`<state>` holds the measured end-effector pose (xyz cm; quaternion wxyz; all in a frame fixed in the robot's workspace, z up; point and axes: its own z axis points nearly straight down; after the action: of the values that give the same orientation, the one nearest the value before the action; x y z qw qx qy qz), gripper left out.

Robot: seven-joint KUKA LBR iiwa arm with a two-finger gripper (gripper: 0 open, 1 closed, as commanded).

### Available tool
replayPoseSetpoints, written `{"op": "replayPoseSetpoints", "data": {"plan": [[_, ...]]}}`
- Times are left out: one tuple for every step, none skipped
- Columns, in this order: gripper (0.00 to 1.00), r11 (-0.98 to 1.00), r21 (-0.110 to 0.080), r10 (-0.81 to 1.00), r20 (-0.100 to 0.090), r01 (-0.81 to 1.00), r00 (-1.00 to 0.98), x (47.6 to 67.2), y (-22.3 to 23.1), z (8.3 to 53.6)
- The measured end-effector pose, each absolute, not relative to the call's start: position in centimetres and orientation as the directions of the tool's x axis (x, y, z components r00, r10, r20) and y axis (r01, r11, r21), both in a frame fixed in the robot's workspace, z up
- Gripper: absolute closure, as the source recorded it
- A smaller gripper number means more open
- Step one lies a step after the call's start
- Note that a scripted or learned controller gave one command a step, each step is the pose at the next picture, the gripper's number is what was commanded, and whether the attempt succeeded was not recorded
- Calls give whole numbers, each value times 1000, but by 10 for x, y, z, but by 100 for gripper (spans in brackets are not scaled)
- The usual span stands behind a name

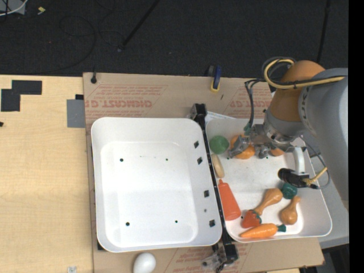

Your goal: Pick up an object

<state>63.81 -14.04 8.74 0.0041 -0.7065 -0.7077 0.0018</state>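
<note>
My gripper [251, 147] is low over the back of the right bin [318, 226], and the grey arm comes in from the right. A small orange piece [243, 152] lies right at the gripper's tip; I cannot tell whether it is held. A green ball [219, 144] rests just left of it. Nearer the front lie a red-orange cone [228, 201], a red piece [250, 219], a carrot [261, 231], two tan gourds [271, 198] [290, 212] and a teal piece [289, 191]. A beige stick [216, 166] lies along the bin's left wall.
The left bin [99, 152] stands beside the right one, with black clips on the shared edge. A white egg [145, 262] sits on the cardboard in front of the left bin. A blue clamp [215, 79] stands at the cardboard's back edge.
</note>
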Motion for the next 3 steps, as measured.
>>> {"op": "replayPoseSetpoints", "data": {"plan": [[100,2,-10,1000,2,1000,-2,635,-141,96],[100,10,7,1000,4,1000,-10,646,-26,194],[100,7,2,1000,2,1000,-7,644,52,243]]}}
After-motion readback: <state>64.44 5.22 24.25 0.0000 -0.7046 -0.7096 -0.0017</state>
